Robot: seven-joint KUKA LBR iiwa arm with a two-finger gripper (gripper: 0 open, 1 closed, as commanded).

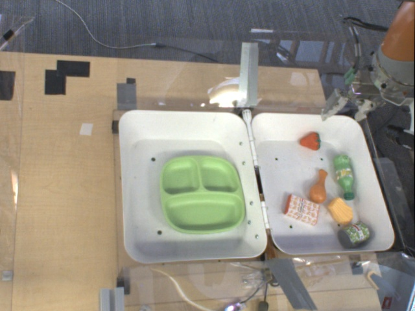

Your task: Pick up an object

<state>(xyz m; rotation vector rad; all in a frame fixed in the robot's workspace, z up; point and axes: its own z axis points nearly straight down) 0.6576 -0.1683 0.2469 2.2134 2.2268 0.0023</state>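
The arm (397, 41) is cut off by the picture's right edge and top right corner, so just its orange band and wrist show. The gripper (345, 106), above the right bin's (285, 131) far right corner, is too small and blurred to read. The dark round object (354, 234) near the bin's near right corner cannot be identified.

I see two white bins side by side on the wooden bench (58, 193). The left bin (133, 173) holds a green divided plate (202, 194), set roughly at its centre, three compartments visible. A grey metal post (249, 73) stands at the far end of the seam between the bins. Black tape marks (65, 75) lie on the bench at far left. A thin cable (84, 24) runs across the grey carpet (194, 5) beyond the bench.
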